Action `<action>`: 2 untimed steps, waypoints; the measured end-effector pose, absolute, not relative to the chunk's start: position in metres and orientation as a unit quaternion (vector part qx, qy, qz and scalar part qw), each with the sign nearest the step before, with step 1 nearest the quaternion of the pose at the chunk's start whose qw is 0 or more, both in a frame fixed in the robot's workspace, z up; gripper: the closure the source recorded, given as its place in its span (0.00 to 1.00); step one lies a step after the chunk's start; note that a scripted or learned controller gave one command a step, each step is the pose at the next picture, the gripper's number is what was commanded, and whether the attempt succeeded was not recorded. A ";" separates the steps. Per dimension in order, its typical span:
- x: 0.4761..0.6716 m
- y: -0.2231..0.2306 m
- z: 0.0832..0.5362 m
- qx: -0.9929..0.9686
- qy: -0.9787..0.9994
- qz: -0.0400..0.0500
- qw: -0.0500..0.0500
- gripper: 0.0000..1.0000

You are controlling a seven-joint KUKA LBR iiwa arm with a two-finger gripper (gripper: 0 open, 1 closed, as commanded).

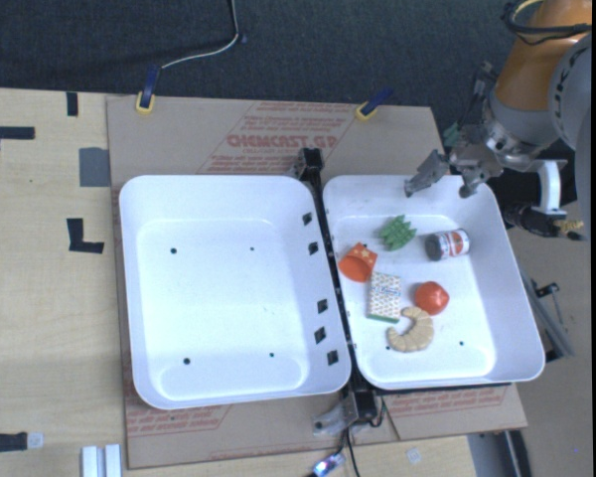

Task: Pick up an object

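The right bin (pixel 497 366) holds several small items: a green leafy piece (pixel 398 232), a small can (pixel 447 244) lying on its side, an orange-red piece (pixel 358 263), a white patterned packet (pixel 384 295), a red tomato-like ball (pixel 431 297) and a tan croissant shape (pixel 411 331). My gripper (pixel 445 180) hovers over the bin's far edge, above and behind the can and the green piece. Its two fingers are spread apart with nothing between them.
The left bin (pixel 139 266) lies beside the right one, joined along a black clipped divider (pixel 323 266). Both rest on a cardboard sheet (pixel 268 137) on the bench. A white cable (pixel 194 58) runs across the dark backdrop.
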State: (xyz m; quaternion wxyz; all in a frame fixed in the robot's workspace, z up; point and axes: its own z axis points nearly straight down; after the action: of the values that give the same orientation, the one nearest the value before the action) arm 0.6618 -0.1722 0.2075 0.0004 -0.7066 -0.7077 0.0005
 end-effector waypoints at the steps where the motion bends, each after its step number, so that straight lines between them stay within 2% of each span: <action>1: 0.643 -0.145 0.107 -0.706 -0.708 0.003 0.004 0.00; 2: 0.667 -0.199 0.083 -0.707 -0.707 0.000 -0.001 0.00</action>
State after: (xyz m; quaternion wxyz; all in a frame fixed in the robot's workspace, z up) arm 0.6667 -0.1990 0.0831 -0.0006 -0.7074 -0.7068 0.0002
